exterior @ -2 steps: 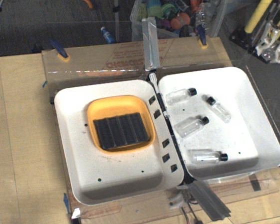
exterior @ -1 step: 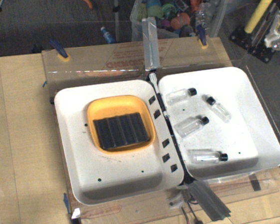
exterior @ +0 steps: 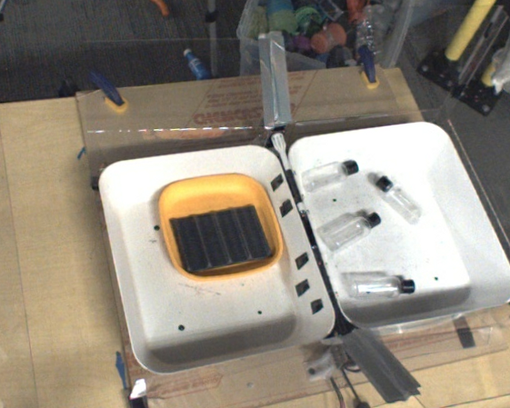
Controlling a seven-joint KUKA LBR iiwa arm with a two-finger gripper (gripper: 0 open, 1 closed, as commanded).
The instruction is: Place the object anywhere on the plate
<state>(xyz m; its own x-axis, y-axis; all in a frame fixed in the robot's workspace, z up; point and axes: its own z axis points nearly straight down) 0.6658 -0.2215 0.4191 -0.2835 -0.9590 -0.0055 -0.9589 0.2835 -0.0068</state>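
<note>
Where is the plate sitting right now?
The orange plate lies in the left bin, toward its back and middle, with a dark ribbed insert on it. The four clear vials lie apart from it in the right bin.

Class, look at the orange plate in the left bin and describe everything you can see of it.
The plate is orange, roughly square with rounded corners and a raised rim, plastic by its look. It lies flat in the middle of the left bin, resting on the bin's white floor. A dark ribbed rectangular slab lies on it, covering most of its middle.
</note>
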